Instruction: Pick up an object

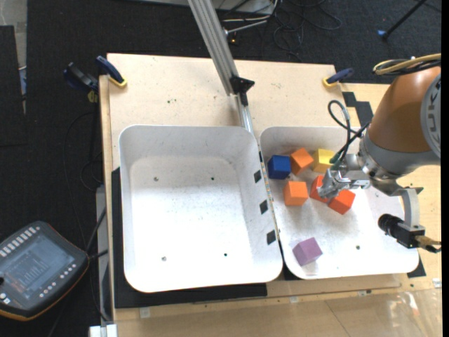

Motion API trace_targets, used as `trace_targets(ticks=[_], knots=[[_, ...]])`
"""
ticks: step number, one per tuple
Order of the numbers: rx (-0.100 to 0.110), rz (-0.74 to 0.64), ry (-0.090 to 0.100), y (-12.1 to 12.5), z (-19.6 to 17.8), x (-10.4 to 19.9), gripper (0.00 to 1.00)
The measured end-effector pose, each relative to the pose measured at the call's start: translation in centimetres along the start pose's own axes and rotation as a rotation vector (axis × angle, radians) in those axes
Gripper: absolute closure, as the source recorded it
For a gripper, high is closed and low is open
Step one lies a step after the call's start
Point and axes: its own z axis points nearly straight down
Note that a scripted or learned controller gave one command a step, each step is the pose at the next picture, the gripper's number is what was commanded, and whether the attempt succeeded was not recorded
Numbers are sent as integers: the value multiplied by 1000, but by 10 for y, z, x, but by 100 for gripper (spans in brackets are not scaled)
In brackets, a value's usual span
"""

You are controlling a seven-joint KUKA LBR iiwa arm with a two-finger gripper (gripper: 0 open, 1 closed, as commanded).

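Observation:
My gripper (330,183) is low in the right bin (393,255), right over a cluster of blocks. It sits between a red block (343,202) on its right and a partly hidden red piece (319,189) on its left. An orange cube (295,192) lies just left of that. Farther back are a blue cube (279,166), another orange cube (302,160) and a yellow cube (324,159). A purple cube (306,250) lies alone near the bin's front. The gripper body hides where it meets the red blocks.
The left bin (140,153) stands beside the right one, sharing a middle wall. A metal pole (214,37) slants in from the top to the bins' back edge. A teach pendant (35,265) lies off the bench at the lower left.

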Motion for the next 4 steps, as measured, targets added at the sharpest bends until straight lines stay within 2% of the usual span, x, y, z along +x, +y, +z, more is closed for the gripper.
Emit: trace_targets(ticks=[1, 2, 4], knots=[[2, 0, 0, 2, -16, 0, 100], [4, -7, 3, 11, -23, 60, 100], [5, -6, 3, 47, -19, 152, 100]])
